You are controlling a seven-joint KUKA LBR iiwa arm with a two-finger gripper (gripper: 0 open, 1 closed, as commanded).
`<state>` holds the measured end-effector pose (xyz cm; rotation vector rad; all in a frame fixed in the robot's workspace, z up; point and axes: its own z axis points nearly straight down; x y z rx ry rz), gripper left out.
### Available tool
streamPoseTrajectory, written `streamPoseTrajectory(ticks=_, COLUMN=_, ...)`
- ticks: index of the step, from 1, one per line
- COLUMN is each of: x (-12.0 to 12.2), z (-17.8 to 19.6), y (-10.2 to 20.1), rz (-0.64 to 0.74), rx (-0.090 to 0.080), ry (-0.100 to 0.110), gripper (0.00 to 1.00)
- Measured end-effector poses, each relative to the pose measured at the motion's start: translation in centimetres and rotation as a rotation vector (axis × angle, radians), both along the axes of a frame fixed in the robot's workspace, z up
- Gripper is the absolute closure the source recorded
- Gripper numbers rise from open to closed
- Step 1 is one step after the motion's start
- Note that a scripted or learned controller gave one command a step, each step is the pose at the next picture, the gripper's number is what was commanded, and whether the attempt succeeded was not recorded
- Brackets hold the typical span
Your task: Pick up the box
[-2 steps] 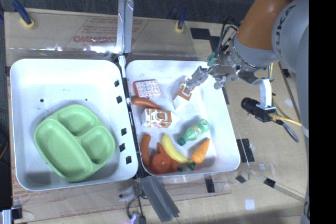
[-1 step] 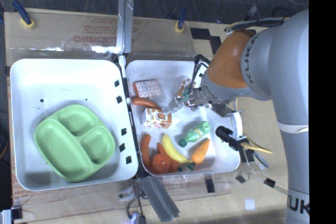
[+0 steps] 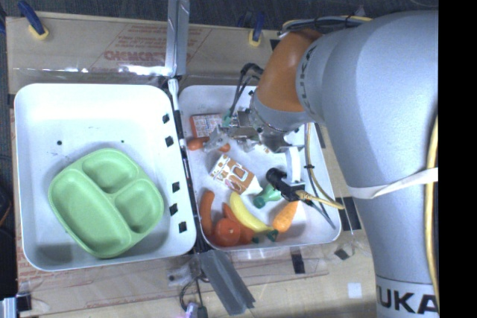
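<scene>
I see the end effector (image 3: pixel 237 132) poised low just above the box (image 3: pixel 232 173), which lies flat in the right bin (image 3: pixel 325 229) beside the banana (image 3: pixel 247 213); its grip state I cannot tell, and lifting remains undone.

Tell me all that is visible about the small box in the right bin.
The box is small and flat, white with orange-brown print, seemingly cardboard. It lies face up, turned at a slant, near the middle of the right bin. The banana lies just below it, and the gripper hangs above and behind it. Nothing visibly holds it.
</scene>
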<state>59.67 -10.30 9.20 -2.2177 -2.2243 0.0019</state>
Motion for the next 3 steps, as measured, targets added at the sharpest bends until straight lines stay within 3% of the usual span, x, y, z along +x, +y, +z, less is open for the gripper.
streamPoseTrajectory(ticks=1, x=4.7, z=0.0, y=0.2, rz=-0.049, rx=0.001, ry=0.004, gripper=0.00)
streamPoseTrajectory(ticks=2, x=-5.7, z=4.7, y=-1.5, rz=-0.002, rx=0.002, ry=0.002, gripper=0.00)
streamPoseTrajectory(ticks=3, x=4.4, z=3.5, y=-2.7, rz=-0.030, rx=0.001, ry=0.000, gripper=0.00)
